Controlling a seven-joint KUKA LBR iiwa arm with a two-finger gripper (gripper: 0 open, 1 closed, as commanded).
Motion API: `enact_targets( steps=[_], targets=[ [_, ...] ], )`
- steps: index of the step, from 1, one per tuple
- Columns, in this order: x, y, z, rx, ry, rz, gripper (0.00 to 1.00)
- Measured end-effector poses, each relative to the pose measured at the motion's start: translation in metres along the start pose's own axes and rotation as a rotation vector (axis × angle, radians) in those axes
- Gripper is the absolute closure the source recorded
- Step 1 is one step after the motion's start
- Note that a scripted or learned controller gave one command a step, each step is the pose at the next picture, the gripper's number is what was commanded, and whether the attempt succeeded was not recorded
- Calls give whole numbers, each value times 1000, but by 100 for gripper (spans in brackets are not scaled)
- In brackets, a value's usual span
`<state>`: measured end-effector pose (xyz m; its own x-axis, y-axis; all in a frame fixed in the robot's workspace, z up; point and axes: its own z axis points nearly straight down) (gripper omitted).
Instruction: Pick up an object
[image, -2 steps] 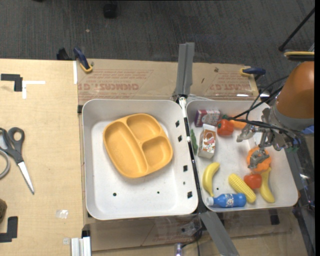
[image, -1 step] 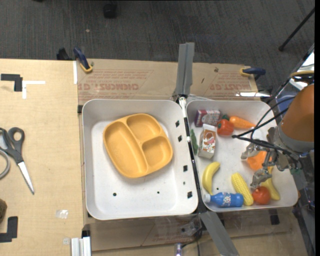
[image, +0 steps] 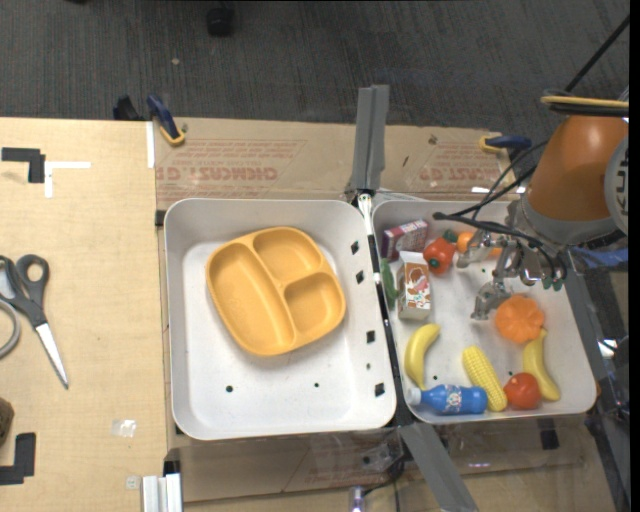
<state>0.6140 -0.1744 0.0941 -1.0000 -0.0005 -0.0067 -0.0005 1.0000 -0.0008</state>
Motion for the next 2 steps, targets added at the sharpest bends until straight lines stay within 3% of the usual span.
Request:
enact_targets(
  steps=[1,2],
  targets=[
    [62,-27,1,0,4,96,0],
    [60,-26,-9,1,-1,92,100]
  ],
)
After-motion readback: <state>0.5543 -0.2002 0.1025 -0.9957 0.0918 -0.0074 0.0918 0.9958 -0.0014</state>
